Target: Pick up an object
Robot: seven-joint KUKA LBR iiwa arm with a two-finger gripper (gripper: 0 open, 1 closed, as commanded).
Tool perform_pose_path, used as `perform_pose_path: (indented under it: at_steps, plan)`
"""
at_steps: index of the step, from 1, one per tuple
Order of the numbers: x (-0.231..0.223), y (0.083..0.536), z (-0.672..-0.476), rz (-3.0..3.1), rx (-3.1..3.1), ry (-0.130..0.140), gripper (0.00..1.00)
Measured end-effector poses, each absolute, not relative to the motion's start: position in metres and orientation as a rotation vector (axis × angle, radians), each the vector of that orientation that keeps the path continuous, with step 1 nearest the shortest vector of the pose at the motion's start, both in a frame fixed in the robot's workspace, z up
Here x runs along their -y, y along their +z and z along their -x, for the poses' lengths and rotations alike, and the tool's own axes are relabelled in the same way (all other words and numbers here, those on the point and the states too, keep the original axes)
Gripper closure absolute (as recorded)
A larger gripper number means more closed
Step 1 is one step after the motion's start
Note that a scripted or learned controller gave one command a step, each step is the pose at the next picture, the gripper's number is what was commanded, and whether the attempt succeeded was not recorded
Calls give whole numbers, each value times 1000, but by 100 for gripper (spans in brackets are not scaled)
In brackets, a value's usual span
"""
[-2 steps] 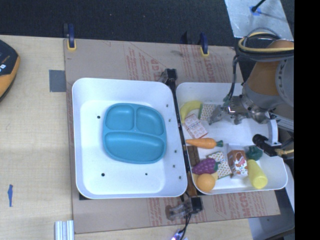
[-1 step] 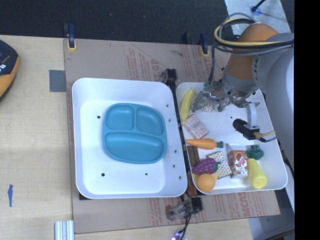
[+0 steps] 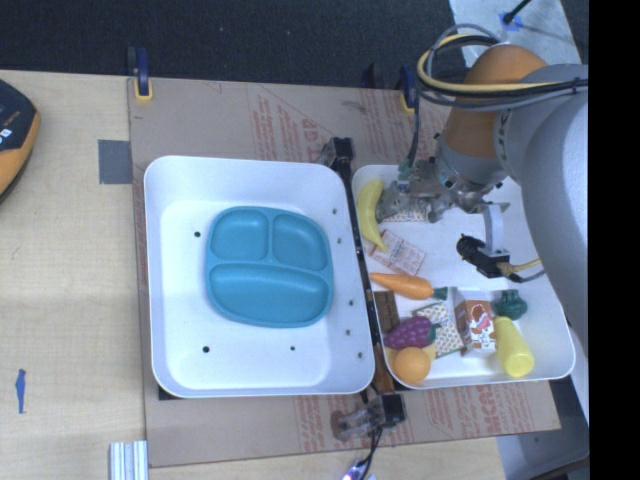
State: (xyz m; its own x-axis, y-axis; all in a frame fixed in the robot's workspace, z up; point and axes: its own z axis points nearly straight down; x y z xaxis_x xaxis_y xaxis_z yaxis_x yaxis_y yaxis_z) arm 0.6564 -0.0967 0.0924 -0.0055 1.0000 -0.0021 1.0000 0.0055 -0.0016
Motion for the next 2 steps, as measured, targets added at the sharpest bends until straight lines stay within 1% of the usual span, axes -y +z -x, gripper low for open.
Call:
perform_pose_path:
  at_steps: [1,2]
  plan:
    - [94,92,-656,-2216,-2229,-5,0]
    - [107,91,-531,-2229,-2230,-15,0]
